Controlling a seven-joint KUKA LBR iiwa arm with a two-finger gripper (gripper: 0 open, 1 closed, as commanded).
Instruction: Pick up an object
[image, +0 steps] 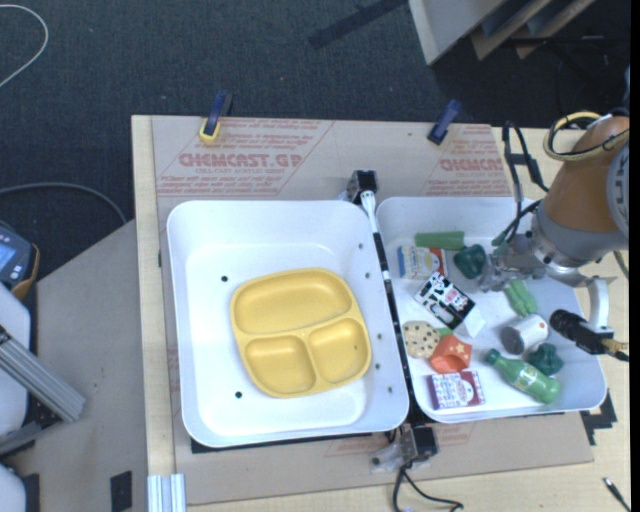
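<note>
Dark carpet surrounds the table, whose brown cardboard-covered top carries two shallow white bins side by side. At the left, the wide white bin holds a yellow plastic divided tray with three compartments. At the right, the smaller white bin is crowded with small toys: a dark green rounded plastic piece, a black-and-white spotted card, a round tan cookie, an orange plastic wedge, a red-and-white printed box, a green plastic bottle, a small white cup and a light green plastic stick.

Reaching in from the right, the grey arm with its orange band hangs over the right bin's upper part, and its pincer sits low among the toys, just beside the dark green piece and above the light green stick. Whether the pincer is apart or together cannot be told from here, and nothing is clearly seen between its tips.

The nearest candidates look like light, stiff, smooth plastic, likely to slip or roll under a glancing touch. The stick would best be taken across its narrow middle; the rounded piece across its widest part. Close neighbours may get nudged.
</note>
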